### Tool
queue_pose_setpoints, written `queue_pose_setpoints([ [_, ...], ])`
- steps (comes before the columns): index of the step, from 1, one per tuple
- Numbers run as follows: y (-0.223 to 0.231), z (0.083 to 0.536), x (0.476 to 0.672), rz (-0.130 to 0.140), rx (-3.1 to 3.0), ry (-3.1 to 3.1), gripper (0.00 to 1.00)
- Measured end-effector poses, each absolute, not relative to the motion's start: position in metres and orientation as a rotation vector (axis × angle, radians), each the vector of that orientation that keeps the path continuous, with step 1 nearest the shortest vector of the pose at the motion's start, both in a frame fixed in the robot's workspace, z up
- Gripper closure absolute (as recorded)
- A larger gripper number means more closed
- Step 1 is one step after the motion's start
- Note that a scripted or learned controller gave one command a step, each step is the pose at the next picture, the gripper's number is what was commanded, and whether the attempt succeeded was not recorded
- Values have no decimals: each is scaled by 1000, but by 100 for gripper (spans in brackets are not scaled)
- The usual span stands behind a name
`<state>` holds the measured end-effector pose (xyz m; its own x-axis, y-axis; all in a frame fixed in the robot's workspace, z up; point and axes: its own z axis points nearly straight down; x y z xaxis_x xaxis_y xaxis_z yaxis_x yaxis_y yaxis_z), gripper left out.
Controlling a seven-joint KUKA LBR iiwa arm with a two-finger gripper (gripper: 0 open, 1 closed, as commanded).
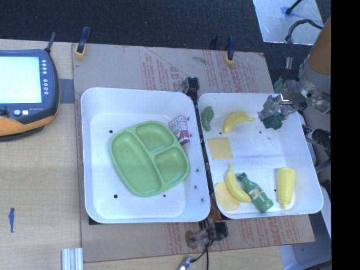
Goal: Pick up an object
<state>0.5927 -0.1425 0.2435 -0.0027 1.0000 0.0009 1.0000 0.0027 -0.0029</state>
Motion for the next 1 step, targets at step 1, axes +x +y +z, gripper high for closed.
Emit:
queue_pose_setpoints([
  [1,-97,236,553,6,-2213,-2226,100],
])
